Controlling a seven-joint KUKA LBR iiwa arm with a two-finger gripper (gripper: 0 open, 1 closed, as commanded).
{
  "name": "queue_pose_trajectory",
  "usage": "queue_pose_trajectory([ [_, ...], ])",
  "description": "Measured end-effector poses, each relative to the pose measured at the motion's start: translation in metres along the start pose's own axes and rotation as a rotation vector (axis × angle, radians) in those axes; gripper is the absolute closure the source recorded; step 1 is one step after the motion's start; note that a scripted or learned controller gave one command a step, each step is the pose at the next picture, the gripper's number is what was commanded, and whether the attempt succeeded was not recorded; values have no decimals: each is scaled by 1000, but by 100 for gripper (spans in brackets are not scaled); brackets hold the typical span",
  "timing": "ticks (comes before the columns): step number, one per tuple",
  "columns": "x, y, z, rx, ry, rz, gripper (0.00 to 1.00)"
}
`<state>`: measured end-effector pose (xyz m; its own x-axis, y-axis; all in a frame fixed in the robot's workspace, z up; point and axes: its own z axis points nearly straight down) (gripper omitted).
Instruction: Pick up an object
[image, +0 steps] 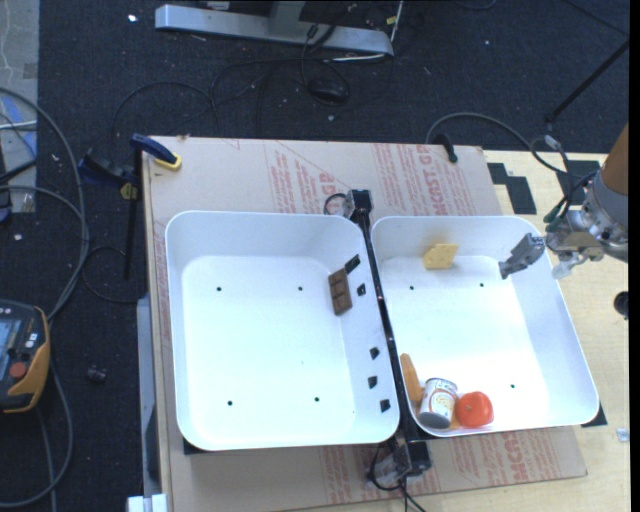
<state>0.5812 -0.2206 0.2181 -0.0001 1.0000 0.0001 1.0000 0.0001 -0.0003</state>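
Objects for picking lie in both bins, all apart from the gripper (528, 252), which sits at the right of the frame over the upper right rim of the right bin (560, 300), with the grey wrist behind it running off the right edge. Whether it is released or clenched cannot be told at this size, and nothing is seen in it. Nearest to it is a single yellow wedge-like piece (440, 256), to its left on the upper part of the right bin's floor, near but not touching. Well below and to the left of the gripper, in the lower left corner of that bin, three things crowd together: one orange carrot-shaped stick (410, 376) along the left wall, one small can (437, 399) lying on its side just beside it, and one red-orange ball (475, 408) touching or almost touching the can on its right. That makes four things in the right bin. The left bin (200, 300) holds one brown bar (340, 292), lying on the slope of its right wall in the upper half, far to the left of the gripper across the divide between the bins. Both bins rest on one cardboard sheet (260, 170).
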Motion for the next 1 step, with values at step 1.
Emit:
queue_pose_trajectory([
  [1, 22, 56, 55, 4, 2, -3, 0],
])
